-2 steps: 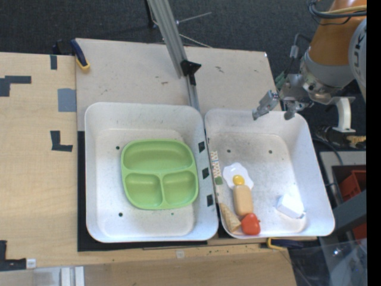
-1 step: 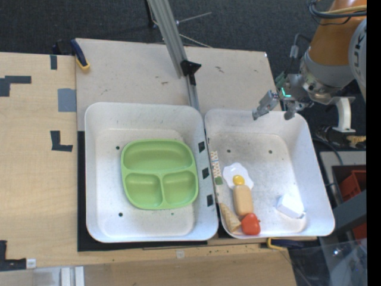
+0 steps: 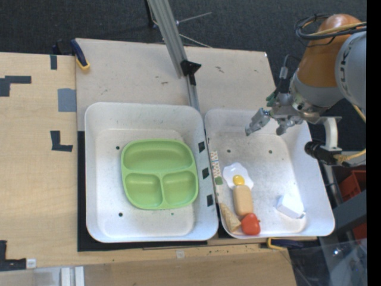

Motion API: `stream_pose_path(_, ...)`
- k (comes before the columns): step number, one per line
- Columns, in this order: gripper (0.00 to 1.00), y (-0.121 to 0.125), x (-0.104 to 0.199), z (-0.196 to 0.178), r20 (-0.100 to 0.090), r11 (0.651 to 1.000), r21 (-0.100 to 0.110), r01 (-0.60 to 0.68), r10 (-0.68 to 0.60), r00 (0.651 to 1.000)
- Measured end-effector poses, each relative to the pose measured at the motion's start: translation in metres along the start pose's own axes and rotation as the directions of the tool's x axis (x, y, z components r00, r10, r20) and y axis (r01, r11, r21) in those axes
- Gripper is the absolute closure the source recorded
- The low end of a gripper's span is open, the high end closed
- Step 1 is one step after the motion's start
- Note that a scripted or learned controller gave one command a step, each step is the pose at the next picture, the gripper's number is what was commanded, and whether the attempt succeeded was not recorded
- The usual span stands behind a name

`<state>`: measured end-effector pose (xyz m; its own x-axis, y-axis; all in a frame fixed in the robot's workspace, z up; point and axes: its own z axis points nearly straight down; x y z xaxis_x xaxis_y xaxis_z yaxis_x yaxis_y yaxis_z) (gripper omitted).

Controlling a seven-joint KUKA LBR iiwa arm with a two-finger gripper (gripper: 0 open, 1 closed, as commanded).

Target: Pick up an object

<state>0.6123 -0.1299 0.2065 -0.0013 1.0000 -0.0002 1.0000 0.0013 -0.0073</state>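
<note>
Grey two-finger claw [image 3: 268,123] hovering over the far end of the right shallow white bin [image 3: 318,216], fingers spread, nothing between them. Down toward the near-left from the claw: fried-egg toy [image 3: 237,177], tan bread-roll toy [image 3: 242,199], red tomato toy [image 3: 250,224]. Best to centre over the roll, align fingers across its narrow width, then descend straight, avoiding neighbours touching it.

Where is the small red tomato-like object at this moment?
The small red tomato-like object lies in the right-hand shallow white bin, near its front edge in the camera view, touching the lower end of the tan bread-roll-shaped toy.
</note>
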Motion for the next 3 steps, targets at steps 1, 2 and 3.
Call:
stream_pose_path(1,0.0,0.0,0.0,0.065,0.0,1.0,0.001,0.0,0.0,1.0)
stream_pose_path(2,0.0,-0.001,0.0,0.119,0.001,1.0,-0.003,0.001,-0.001,1.0)
stream_pose_path(3,1.0,0.0,0.001,0.106,0.0,1.0,-0.005,0.002,-0.002,1.0)
